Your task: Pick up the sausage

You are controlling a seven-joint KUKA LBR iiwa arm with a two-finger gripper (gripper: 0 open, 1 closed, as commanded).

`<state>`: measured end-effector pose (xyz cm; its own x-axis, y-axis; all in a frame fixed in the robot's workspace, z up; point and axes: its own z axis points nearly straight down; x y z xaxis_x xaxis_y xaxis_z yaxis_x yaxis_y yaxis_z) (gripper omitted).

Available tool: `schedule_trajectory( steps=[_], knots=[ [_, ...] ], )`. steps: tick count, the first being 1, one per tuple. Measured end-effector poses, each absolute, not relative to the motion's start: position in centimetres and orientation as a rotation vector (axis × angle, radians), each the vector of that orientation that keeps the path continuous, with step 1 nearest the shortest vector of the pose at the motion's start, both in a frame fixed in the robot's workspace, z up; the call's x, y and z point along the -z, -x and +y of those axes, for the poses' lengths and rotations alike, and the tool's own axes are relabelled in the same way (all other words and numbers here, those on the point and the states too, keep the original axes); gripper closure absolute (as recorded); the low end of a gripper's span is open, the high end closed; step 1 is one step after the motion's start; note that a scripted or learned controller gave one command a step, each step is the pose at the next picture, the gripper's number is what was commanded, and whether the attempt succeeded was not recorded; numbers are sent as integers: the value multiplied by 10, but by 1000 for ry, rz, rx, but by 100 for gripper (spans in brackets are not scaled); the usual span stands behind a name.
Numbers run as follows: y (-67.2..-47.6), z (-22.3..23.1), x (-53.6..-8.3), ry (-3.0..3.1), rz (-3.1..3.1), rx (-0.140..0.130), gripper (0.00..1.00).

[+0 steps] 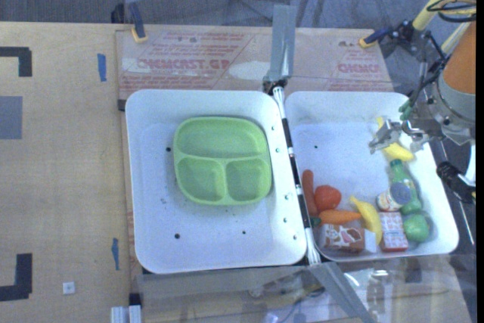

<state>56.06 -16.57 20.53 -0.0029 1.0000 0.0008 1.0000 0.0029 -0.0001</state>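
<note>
Arm: the grey arm with its orange band reaches in from the right edge, above the right bin's far right side.
Gripper: the gripper (pixel 390 134) hangs over the right bin (pixel 333 134), its metal fingers spread apart with nothing between them, just above a yellow banana-like piece (pixel 398 153).
Sausage: the sausage (pixel 308 193), reddish-orange and slim, lies along the right bin's left wall, near the front, well apart from the gripper.
Neighbours: a red tomato (pixel 327 197) sits just beside the sausage; an orange carrot (pixel 341 216) lies below the tomato; a second yellow piece (pixel 368 214) slants to the carrot's right.
Front corner: a small red carton (pixel 392 231), a green round fruit (pixel 417 226), a little bottle (pixel 401 189) and a packaged item (pixel 345 237) crowd the bin's front right.
Left bin: the left bin (pixel 147 185) holds a green divided plate (pixel 222 160), three compartments, set near its middle.
</note>
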Motion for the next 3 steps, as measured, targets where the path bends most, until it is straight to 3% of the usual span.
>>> schedule_trajectory(
  steps=[1, 2, 3],
  knots=[
    [-571, -146, -98, 2502, -1897, 0, 0],
    [-566, -114, -89, 2794, -1449, 7, 0],
    [-543, -110, -90, 2909, -1197, 18, 0]
  ],
)
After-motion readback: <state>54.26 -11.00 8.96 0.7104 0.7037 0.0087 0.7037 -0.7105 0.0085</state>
